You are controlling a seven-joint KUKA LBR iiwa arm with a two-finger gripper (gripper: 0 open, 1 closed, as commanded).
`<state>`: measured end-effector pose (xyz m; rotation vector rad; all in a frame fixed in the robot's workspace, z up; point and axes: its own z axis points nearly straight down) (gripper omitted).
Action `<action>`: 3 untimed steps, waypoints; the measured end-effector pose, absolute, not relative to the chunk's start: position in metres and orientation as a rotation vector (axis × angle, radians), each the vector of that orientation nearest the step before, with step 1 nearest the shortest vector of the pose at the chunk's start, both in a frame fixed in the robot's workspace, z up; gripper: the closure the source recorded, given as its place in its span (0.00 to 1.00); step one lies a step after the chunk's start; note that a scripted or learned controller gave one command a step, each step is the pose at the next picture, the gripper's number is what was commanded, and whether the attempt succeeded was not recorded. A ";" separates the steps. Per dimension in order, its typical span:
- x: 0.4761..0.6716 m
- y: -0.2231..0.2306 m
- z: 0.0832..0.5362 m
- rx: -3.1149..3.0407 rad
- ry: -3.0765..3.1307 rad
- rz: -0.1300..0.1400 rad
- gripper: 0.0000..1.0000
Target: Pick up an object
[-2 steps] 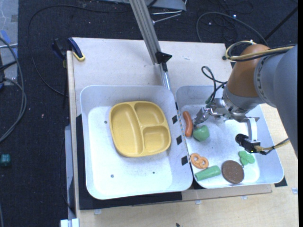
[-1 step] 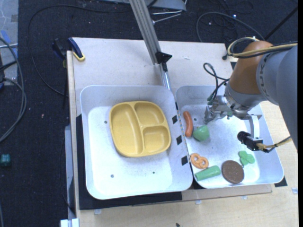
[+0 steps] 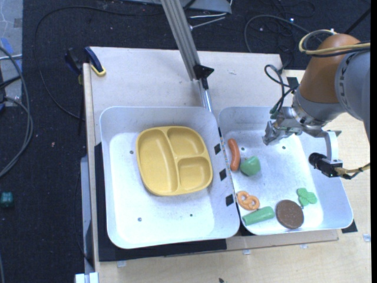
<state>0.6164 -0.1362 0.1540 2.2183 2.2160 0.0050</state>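
Nothing is being carried yet, so the pick looks barely begun. The gripper [image 3: 277,133] is hovering over the far part of the right bin [image 3: 330,217]; how wide it is standing I cannot tell. Lying untouched nearer are a hot dog [image 3: 234,154], green block [image 3: 251,166], pretzel [image 3: 248,201], green stick [image 3: 258,216] and brown disc [image 3: 290,214].

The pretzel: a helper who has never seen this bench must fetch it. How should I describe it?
Look in the right bin, toward its near left corner. The pretzel lies there, just above a green pickle-like piece. It is the one small orange twisted loop with holes; the hot dog is a plain stick.
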 end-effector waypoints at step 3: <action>0.613 -0.083 0.224 2.215 2.230 0.001 1.00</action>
